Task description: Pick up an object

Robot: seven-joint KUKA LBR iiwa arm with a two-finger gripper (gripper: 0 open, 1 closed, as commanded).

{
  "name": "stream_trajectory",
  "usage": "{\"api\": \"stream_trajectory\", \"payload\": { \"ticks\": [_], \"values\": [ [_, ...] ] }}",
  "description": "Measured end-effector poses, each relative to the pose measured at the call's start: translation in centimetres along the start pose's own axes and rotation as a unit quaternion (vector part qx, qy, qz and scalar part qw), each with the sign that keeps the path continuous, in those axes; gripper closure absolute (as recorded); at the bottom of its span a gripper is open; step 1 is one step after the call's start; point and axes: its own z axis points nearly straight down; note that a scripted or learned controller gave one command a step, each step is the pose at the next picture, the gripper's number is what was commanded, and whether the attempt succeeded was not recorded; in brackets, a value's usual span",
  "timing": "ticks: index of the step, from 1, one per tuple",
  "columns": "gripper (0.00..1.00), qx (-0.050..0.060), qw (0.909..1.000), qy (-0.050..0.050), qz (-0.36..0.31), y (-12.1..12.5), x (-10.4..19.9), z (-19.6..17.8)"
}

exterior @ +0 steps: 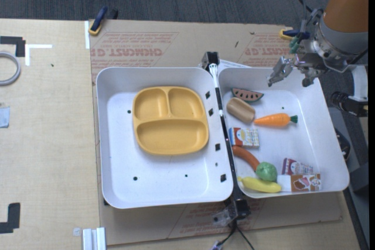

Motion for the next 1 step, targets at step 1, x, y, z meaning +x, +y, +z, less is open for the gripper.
{"api": "stream_trajectory", "payload": {
  "ticks": [1],
  "values": [
    [0.0,0.001,0.9949,0.0,0.101,-2.96,-1.48,11.74]
  ]
}}
